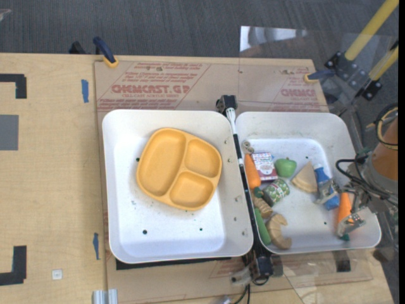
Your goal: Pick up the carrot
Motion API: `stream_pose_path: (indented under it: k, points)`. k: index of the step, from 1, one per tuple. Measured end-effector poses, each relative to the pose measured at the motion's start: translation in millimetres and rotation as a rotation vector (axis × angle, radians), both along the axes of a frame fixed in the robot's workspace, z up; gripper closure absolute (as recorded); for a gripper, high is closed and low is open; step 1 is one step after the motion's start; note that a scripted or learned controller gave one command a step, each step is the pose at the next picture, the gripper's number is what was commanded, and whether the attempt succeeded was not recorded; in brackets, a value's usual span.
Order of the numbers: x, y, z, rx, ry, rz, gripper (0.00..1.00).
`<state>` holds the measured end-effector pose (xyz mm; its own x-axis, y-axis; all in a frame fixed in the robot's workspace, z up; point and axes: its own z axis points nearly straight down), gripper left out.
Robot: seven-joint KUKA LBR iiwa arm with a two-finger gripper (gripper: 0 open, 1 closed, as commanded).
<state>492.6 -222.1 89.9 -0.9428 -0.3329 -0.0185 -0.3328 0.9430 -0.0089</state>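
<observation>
Carrot (343,208): an orange stick with a green tip, at 4 o'clock in the right bin (329,126), close to the wall.
Gripper (352,220): low at the carrot's 5 o'clock end, right against it, probably because the arm enters from 3 o'clock.
Jaw state: cannot be told; cables and clutter mask it, and no hold is evident.
Neighbours: a blue packet (326,190) just at the carrot's 10 o'clock leaves little room.
Look-alike: another orange piece (252,171) lies along the 9 o'clock wall.
Left bin (120,189): holds a yellow divided plate (179,168).

Orange carrot (252,171), lengthwise along the right bin's (297,120) left wall.
</observation>
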Motion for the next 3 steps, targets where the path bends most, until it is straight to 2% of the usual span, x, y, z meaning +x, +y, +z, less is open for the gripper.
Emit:
stream_pose_path:
  k: [1,2,3]
  points:
    - [1,6,0,0.005,0.002,0.231,0.0]
    - [5,6,13,-0.001,-0.009,0.231,1.0]
    - [4,6,12,0.0,-0.007,0.232,0.0]
